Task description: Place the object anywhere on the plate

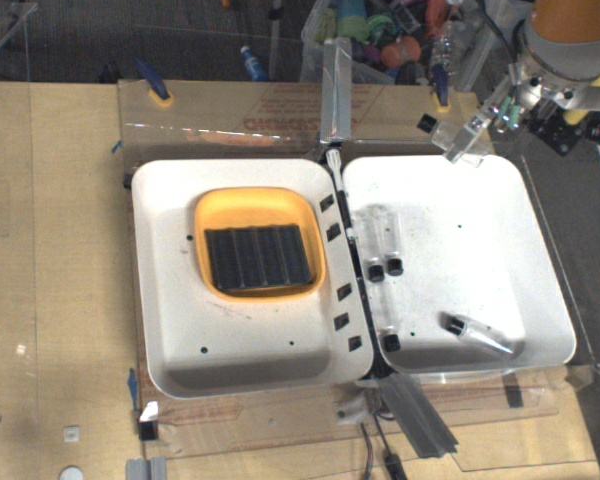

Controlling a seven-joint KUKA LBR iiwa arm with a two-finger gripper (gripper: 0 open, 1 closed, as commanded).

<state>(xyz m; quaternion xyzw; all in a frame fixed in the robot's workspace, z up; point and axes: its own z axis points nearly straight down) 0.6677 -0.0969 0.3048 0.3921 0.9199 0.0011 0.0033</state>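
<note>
On the left white bin (160, 268) I see a rounded orange plate (258, 208) bearing a ribbed black rectangular object (258, 258). My gripper (470, 138) hangs above the right bin (500, 228); its grasp I cannot tell.

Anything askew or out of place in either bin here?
Nothing spilled or damaged. A dark ridged slab lies on the orange plate in the left bin. In the right bin, three clear black-capped tubes lie loose; one lies askew.
</note>
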